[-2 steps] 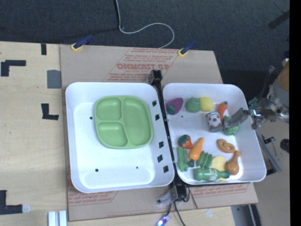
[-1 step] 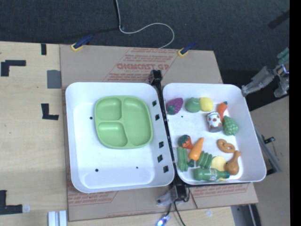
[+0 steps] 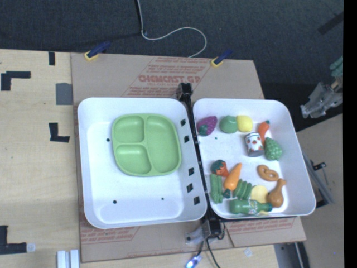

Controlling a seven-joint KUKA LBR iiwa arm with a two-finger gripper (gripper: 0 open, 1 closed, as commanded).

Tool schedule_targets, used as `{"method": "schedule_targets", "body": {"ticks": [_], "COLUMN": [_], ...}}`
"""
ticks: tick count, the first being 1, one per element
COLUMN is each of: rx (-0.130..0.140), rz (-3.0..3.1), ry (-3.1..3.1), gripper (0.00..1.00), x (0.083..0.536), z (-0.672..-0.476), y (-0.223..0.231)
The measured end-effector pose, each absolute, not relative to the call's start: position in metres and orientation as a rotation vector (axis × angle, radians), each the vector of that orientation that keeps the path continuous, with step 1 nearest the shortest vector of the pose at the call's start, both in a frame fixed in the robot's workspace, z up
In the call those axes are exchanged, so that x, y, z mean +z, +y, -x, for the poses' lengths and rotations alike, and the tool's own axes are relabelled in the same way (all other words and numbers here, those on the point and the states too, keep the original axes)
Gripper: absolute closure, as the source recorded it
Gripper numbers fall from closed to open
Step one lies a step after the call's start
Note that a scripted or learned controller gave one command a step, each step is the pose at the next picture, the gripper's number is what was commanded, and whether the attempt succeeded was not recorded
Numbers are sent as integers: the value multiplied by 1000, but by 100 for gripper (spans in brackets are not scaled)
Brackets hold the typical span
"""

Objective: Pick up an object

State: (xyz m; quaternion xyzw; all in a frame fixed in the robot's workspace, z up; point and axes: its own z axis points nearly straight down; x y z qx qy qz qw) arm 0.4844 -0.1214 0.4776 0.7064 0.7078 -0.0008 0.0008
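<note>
2 white bins sit side by side on a cardboard sheet [image 3: 167, 77]. The left bin [image 3: 95, 200] holds a green 3-part plate [image 3: 147, 144]. The right bin [image 3: 295, 149] holds toy foods: grapes [image 3: 207, 125], lemon [image 3: 244, 123], can [image 3: 254, 143], broccoli [image 3: 273, 148], carrot [image 3: 233, 176], pretzel [image 3: 267, 173], drumstick [image 3: 275, 192]. The gripper [image 3: 322, 100] rests at the right edge, outside the bins; whether it is spread or pressed together cannot be told. Nothing is grasped yet. Likely risk: the lower foods lie touching in a cluster, so a descent there may strike 2 items, nudge them aside, and close on none.
</note>
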Motion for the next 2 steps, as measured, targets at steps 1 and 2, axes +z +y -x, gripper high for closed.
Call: {"method": "schedule_targets", "body": {"ticks": [1, 2], "rx": [-2, -2], "rz": [-2212, -2211], "ry": [2235, 2235], "gripper": [100, 100], "x": [453, 444], "z": [-484, -494], "y": [-33, 63]}}
